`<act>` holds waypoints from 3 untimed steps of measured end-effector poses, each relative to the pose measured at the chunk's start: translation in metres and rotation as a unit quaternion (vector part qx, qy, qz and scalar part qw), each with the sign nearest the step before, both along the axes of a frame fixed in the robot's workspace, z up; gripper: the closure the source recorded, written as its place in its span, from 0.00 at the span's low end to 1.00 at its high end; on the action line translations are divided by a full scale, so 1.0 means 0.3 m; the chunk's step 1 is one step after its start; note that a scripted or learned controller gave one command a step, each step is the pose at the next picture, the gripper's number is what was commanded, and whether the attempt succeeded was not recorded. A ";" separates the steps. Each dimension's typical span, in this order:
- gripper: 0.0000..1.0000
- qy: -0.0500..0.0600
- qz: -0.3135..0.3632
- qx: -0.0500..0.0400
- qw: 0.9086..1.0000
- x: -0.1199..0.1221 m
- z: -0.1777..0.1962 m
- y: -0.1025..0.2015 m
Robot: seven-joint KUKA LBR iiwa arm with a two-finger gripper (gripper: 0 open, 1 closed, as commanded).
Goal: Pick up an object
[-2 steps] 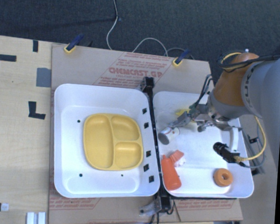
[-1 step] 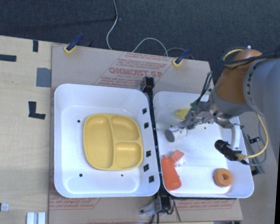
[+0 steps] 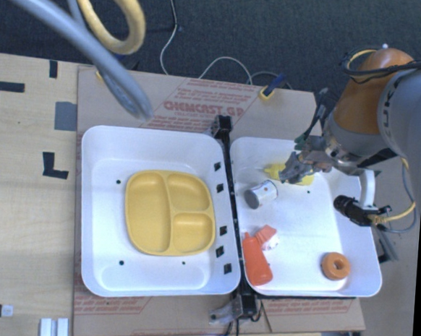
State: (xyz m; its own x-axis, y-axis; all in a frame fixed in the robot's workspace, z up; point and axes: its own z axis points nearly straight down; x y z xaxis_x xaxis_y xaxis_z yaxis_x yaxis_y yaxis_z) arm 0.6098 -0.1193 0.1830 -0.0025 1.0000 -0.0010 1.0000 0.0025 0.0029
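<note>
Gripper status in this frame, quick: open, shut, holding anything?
Gripper: low in the right bin, right at the yellow object; open or shut cannot be told, and no grasp is visible.

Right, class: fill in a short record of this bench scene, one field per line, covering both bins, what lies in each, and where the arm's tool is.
left bin: white, shallow; holds a yellow plastic plate with three compartments
right bin: white, shallow; holds four things
near divider: small grey cylinder, lying down
front left: orange plastic bottle, lying down
front right: brown ring doughnut
back: flat yellow item, partly under the tool
tool: low over the yellow item; grip unclear
</note>
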 end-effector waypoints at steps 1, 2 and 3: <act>1.00 0.000 -0.001 0.000 1.000 0.003 0.147 0.001; 1.00 0.003 -0.001 0.000 1.000 0.001 0.062 0.002; 1.00 0.002 0.001 0.001 1.000 0.007 0.103 0.167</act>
